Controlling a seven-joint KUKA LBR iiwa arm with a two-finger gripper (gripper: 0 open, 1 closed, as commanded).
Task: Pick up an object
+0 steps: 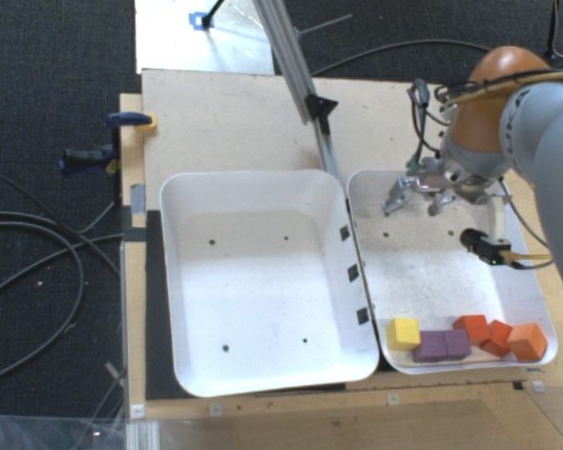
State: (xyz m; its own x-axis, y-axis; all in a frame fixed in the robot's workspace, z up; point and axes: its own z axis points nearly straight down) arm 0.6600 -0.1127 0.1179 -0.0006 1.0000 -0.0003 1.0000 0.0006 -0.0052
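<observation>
At the far left, a blue and yellow clamp (113, 143) grips the edge of the bench (225, 120), with black cables (38, 251) looping on the dark floor beside it. The left bin (183, 279) shows a bare white floor with a few small dark dots. A slanted metal pole (291, 54) runs down from the top of the view to the rims where the two bins meet.

In the right bin (535, 298), the blocks lie in a row along the near edge, the row's long axis running left to right. First comes a yellow block (403, 333), then a purple block (441, 345) touching it, its longer side lying along the row. Next are a red-orange block (471, 327), a small red block (496, 337) turned at an angle, and an orange block (527, 341) at the right corner.

The claw (417, 202) hangs over the far part of the right bin, well apart from the blocks. Its two fingers are spread wide, tips pointing down and leftward, with nothing between them. The grey arm (544, 129) and its orange band (493, 92) reach in from the right.
</observation>
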